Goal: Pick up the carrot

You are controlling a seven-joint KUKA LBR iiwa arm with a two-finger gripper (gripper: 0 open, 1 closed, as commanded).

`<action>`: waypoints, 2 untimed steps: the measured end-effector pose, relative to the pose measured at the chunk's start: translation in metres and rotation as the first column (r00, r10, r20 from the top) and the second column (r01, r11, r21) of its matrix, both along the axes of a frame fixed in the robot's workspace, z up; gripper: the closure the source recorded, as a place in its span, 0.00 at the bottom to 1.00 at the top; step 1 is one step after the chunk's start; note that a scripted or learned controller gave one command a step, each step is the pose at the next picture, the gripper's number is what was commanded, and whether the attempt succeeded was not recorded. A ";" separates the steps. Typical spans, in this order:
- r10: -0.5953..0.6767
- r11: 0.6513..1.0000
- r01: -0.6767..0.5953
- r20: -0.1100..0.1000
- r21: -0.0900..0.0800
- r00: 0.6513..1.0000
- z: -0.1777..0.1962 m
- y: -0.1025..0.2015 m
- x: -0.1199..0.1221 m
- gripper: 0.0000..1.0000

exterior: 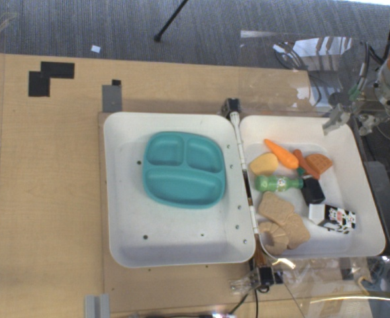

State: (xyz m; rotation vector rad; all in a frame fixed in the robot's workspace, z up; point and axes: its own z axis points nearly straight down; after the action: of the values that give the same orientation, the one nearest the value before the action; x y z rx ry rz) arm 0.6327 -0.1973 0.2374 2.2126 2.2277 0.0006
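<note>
In right bin (353, 152), one carrot (281, 153)

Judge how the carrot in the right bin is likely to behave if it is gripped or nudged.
The carrot looks like smooth moulded plastic, so probably stiff, light and somewhat slippery. Its rounded, tapered body lies flat, so a nudge may roll it in an arc. The yellow piece beside it could be bumped.
</note>
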 end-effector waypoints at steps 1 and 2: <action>0.144 0.990 -0.144 0.018 0.002 0.989 -0.148 0.101 0.010 0.00; 0.141 0.990 -0.141 0.027 -0.003 0.990 -0.133 0.097 0.012 1.00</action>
State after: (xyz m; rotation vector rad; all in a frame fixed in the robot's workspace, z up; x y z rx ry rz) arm 0.6447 -0.1001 0.1043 2.0360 2.3637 0.0300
